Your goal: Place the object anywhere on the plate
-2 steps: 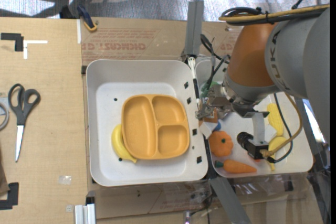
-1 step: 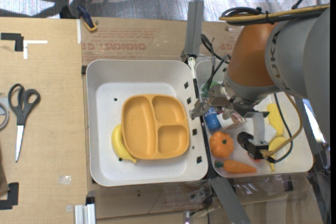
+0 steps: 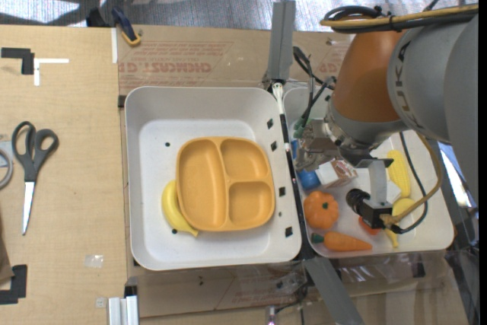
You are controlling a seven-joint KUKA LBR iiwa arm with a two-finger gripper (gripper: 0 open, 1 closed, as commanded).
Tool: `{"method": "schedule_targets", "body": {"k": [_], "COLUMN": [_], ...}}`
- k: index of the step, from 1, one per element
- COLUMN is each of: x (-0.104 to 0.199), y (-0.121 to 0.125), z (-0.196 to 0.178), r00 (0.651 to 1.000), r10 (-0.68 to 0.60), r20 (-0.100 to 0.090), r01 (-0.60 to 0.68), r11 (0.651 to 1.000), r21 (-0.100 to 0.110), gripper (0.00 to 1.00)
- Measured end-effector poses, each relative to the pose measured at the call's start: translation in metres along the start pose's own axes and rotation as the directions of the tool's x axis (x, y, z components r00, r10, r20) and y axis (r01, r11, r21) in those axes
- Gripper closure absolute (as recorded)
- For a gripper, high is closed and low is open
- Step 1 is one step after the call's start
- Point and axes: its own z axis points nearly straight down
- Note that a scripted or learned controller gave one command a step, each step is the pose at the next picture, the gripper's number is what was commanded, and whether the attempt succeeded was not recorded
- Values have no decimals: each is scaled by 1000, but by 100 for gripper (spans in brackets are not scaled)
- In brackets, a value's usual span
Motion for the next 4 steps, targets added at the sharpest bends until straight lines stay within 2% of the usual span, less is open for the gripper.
{"method": "schedule_targets", "body": {"k": [1, 2, 3, 4], "x": [43, 111, 167, 125], "y": [13, 2, -18, -49], "z": [8, -26, -37, -34], "r00": [995, 928, 900, 830], "r10": [-97, -373, -436, -558], "r20": [1, 2, 2, 2], "r01": [97, 373, 436, 558], "r11": [995, 928, 900, 830], "r21": [-3, -4, -4, -3], "gripper": [100, 100, 100, 100]}}
